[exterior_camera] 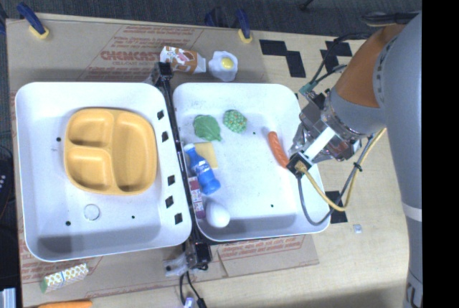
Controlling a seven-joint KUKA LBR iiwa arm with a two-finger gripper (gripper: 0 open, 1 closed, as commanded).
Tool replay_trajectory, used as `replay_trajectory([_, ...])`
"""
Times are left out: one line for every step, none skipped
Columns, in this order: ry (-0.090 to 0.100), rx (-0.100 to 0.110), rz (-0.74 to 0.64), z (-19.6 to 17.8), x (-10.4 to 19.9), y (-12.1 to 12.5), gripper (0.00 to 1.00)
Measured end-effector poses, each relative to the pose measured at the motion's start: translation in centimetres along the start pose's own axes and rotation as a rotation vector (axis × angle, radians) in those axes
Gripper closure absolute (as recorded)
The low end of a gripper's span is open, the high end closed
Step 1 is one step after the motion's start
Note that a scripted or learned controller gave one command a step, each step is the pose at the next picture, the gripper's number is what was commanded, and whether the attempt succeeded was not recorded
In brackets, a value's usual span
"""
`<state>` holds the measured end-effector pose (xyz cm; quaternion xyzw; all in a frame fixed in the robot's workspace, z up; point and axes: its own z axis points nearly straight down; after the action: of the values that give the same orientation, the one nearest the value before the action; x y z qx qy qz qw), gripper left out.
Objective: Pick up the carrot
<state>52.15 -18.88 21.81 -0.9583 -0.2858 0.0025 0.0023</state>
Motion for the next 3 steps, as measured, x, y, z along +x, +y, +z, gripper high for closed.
replay_trajectory([0.003,-0.002,0.098,-7.8,-2.6,1.0,1.00])
replay_trajectory([0.003,-0.002,0.372,-13.0,-5.0,-0.7,1.00])
replay_trajectory([0.001,0.000,0.248,-6.8,-5.0,-0.7,1.00])
